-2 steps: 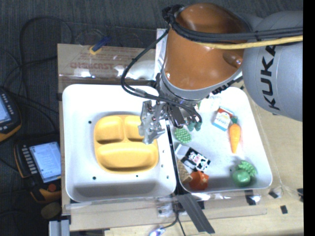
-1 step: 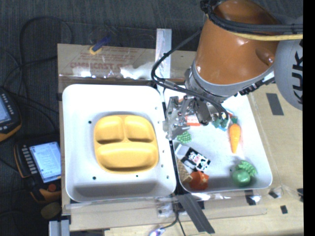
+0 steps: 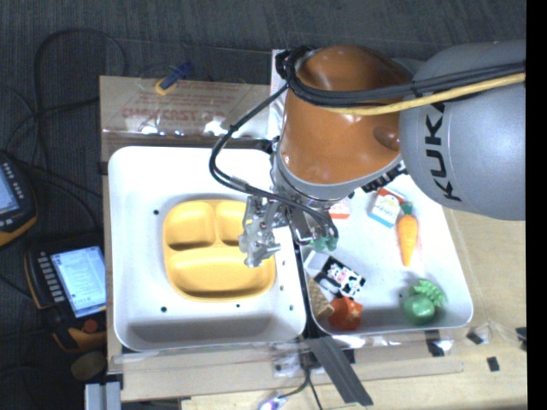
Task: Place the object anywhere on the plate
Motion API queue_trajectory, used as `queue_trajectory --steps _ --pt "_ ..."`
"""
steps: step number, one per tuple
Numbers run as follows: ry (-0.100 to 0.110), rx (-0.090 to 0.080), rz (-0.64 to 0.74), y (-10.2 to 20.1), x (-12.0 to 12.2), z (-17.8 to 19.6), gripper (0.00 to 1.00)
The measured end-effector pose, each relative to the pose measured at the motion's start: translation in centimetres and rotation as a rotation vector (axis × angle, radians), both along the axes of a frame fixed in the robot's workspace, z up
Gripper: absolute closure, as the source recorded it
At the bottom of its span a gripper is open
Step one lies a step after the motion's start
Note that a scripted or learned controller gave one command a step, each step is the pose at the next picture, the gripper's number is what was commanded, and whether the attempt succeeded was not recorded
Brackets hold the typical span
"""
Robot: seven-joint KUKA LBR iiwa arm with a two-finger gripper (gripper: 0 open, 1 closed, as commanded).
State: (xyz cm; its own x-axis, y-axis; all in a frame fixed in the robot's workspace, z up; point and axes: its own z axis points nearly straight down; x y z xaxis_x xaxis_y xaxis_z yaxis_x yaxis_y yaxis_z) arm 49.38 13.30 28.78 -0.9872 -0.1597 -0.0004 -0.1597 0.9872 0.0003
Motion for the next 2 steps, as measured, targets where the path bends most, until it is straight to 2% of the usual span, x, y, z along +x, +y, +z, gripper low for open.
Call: queue_trajectory --steps 1,2 --pt "-0.002 0.000 -0.105 -2.8 0.2 7.1 1.00" --pt "0.000 0.001 0.177 3.9 1.0 1.4 1.00"
